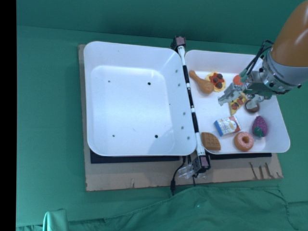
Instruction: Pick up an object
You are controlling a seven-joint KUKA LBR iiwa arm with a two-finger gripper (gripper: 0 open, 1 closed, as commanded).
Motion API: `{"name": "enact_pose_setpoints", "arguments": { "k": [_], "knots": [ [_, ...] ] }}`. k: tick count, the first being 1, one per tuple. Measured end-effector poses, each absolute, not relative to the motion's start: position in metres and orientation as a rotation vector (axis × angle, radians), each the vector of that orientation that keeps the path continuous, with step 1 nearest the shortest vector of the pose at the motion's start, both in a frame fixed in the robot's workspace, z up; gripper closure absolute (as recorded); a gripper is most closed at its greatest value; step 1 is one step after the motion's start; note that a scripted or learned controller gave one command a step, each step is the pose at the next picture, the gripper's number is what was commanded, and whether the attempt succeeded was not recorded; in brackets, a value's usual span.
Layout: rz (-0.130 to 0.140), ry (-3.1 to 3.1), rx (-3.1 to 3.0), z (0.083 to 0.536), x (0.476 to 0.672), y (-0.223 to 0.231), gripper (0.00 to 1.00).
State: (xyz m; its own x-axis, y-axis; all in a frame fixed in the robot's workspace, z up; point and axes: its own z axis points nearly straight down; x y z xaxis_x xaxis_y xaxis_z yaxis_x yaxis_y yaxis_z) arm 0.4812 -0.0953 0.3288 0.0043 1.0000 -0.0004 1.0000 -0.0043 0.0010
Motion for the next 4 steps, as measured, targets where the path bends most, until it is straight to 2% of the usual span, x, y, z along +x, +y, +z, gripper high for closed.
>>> {"name": "enact_pose_setpoints", "arguments": {
  "k": [1,3,4],
  "knots": [
    [0.001,2.216,2.225,0.329,0.481,-0.095,0.0],
    [-0.006,2.219,2.23,0.23,0.487,-0.096,0.0],
    [0.008,2.195,2.217,0.188,0.491,-0.102,0.0]
  ]
}}
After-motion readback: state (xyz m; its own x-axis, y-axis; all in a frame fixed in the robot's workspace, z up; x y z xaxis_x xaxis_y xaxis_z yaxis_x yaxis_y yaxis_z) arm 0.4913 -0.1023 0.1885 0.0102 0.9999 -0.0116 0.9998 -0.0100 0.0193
